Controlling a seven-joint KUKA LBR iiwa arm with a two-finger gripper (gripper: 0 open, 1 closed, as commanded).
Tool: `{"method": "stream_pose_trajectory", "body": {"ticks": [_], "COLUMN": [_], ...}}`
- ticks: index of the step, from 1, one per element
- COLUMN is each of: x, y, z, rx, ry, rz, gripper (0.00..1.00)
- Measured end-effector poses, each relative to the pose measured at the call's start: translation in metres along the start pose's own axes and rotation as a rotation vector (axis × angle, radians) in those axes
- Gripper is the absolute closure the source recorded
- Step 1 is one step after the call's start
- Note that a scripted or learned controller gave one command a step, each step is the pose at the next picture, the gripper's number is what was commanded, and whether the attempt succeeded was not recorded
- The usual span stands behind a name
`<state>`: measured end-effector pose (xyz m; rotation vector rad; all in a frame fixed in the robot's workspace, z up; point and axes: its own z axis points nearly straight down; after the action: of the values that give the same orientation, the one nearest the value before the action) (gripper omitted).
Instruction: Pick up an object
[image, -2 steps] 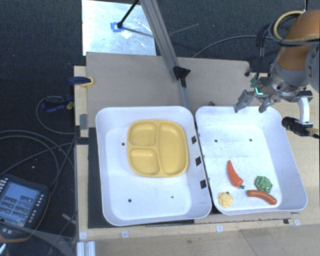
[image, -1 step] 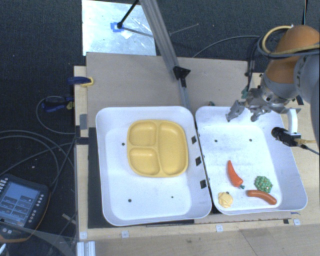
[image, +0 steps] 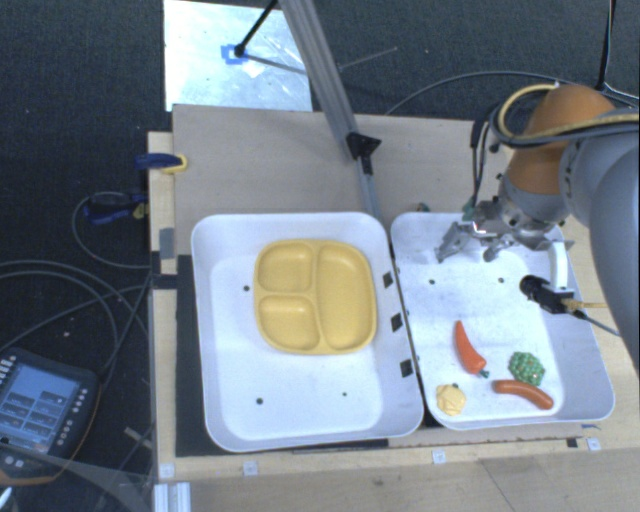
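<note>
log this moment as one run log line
gripper: open, over far end of right bin, holding nothing | near end: chili, broccoli, sausage, cauliflower | left bin: yellow divided plate

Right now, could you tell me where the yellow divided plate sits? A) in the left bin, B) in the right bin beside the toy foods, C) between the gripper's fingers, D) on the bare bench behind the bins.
A: the yellow divided plate lies flat inside the left bin, while the toy foods sit in the right bin.
</note>
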<state>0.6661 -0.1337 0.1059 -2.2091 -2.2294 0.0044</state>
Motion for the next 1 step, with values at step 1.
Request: {"method": "stream_pose_trajectory", "body": {"ticks": [1], "x": [0.0002], "y": [0.0008], "z": [0.0152], "rx": [-0.005], "ry": [-0.001], "rz": [-0.001], "gripper": [0.0]}}
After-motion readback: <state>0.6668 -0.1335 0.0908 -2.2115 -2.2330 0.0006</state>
